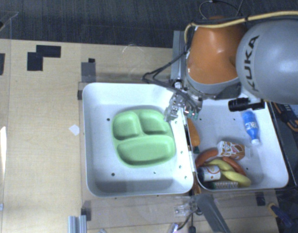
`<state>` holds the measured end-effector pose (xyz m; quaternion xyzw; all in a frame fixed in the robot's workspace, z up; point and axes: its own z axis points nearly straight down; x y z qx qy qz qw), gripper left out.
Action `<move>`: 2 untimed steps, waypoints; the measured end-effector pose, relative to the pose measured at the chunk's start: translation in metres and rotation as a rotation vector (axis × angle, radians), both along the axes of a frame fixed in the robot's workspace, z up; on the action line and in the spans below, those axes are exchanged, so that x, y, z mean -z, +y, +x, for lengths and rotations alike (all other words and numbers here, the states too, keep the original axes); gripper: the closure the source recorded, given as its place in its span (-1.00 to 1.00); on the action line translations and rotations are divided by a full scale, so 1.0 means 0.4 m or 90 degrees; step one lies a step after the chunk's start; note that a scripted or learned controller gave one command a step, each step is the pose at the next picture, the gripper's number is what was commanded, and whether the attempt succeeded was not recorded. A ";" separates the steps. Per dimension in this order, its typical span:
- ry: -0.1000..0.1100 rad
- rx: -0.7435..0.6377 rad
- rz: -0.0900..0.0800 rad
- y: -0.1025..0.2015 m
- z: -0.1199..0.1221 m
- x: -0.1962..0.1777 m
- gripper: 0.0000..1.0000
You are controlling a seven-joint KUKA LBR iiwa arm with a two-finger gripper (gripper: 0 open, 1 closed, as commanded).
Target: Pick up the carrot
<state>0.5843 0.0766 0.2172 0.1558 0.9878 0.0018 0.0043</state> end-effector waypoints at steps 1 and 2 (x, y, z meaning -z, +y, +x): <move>-0.002 -0.326 -0.001 0.264 0.008 -0.139 1.00; -0.003 -0.153 -0.001 0.064 0.121 -0.185 1.00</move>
